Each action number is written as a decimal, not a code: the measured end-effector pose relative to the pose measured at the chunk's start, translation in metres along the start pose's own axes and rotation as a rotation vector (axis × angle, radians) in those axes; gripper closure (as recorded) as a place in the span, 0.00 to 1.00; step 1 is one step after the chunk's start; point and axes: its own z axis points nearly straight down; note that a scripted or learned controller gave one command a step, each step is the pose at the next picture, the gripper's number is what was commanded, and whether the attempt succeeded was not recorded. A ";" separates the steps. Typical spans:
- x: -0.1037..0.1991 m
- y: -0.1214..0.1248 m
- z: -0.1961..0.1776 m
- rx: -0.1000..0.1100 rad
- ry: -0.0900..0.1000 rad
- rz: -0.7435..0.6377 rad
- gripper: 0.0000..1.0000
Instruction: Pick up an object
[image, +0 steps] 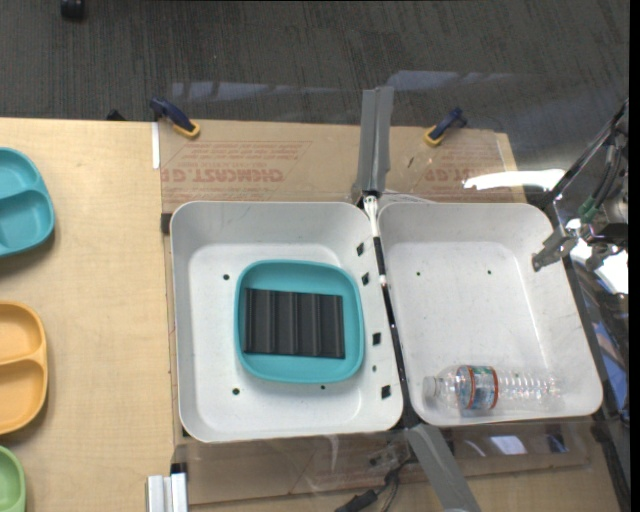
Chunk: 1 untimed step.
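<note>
Over the far right rim of the right bin (480, 225) hung the gripper (556, 246), a thin grey finger slanting down toward the bin's corner; whether it was parted or closed could not be told, and nothing was seen in its grip. Well apart from it, toward the near edge of that same bin, a clear plastic bottle (490, 389) lay on its side along the front wall. Farther off to the gripper's other side, the left bin (200, 330) held a teal tray (298, 322) with a dark ribbed insert.
</note>
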 end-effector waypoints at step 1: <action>0.010 -0.056 0.044 0.000 0.000 0.239 0.00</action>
